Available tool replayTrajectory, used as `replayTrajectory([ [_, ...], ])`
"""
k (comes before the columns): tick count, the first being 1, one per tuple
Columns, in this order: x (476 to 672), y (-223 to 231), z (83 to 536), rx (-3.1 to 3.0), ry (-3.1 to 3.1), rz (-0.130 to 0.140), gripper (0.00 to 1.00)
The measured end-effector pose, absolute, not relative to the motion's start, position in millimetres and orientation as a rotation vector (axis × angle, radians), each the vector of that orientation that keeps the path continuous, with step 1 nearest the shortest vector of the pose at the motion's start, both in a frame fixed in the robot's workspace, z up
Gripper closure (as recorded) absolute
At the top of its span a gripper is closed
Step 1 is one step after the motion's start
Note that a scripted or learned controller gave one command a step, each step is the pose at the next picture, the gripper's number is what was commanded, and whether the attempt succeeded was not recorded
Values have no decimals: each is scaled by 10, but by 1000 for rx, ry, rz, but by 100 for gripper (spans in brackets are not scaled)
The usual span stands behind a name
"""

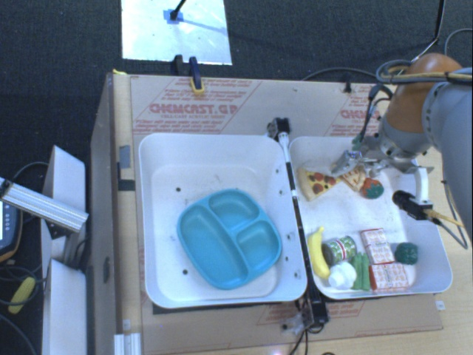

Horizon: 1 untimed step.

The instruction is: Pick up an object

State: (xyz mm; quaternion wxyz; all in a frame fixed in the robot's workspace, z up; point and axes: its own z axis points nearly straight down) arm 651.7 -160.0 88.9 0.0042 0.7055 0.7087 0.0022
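Observation:
My gripper (352, 161) hangs low over the far part of the right bin (436, 272), reaching in from the right. Just below it lies a toy bread or pizza wedge (355, 177), with a pizza slice (318, 184) to the left and a red-and-green toy (372, 190) to the right. Whether the gripper touches any of them is unclear. Nearer the front of this bin lie a banana (318, 251), a small can (341, 248), a white bottle (341, 275), a green vegetable (361, 271), two red-and-white boxes (374, 242) (389, 275) and a dark green broccoli (406, 254).
The left bin (159, 168) holds a blue divided plate (229, 237). A ridge (292, 191) where the two bins' walls meet separates them. Both stand on a cardboard-covered bench (192, 106). A bare white patch (347, 213) lies in the middle of the right bin.

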Motion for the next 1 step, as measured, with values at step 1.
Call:
replayTrajectory([
  [1, 6483, -2075, 1373, 2216, 2220, 3, 0],
])
